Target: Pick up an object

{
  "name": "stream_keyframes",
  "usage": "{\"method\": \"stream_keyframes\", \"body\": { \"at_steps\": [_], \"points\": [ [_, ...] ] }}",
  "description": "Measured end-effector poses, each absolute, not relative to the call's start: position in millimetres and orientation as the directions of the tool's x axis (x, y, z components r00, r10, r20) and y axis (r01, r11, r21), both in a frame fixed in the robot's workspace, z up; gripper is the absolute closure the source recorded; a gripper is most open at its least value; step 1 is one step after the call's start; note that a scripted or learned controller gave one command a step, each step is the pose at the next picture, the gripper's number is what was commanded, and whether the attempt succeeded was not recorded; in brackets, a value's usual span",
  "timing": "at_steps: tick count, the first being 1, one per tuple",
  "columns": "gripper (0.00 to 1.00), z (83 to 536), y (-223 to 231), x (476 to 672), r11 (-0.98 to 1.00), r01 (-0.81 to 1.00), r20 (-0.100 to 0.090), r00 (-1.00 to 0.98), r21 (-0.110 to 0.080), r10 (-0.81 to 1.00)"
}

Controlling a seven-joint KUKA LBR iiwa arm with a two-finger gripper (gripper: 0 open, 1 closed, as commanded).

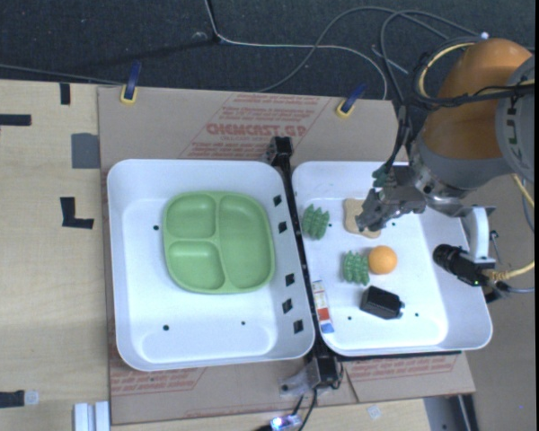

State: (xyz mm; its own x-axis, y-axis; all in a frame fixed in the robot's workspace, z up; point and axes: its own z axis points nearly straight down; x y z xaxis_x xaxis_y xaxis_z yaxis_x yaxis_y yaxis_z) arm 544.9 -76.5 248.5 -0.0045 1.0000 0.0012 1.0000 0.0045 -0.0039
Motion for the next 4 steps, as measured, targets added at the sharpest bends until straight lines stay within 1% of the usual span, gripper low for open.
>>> {"method": "stream_keyframes", "body": {
  "at_steps": [1, 3, 4],
  "points": [
    [1.0, 248.9, -31.8, 534.6, 0.006, 1.0, 0.001, -0.006, -0.003, 1.0],
    [1.0, 226.0, 74.4, 488.2, 0.006, 1.0, 0.001, -0.006, -0.005, 1.0],
    [0.0, 226.5, 71.3, 489.1, 0.002, 1.0, 0.0, -0.002, -0.003, 1.0]
  ]
}}
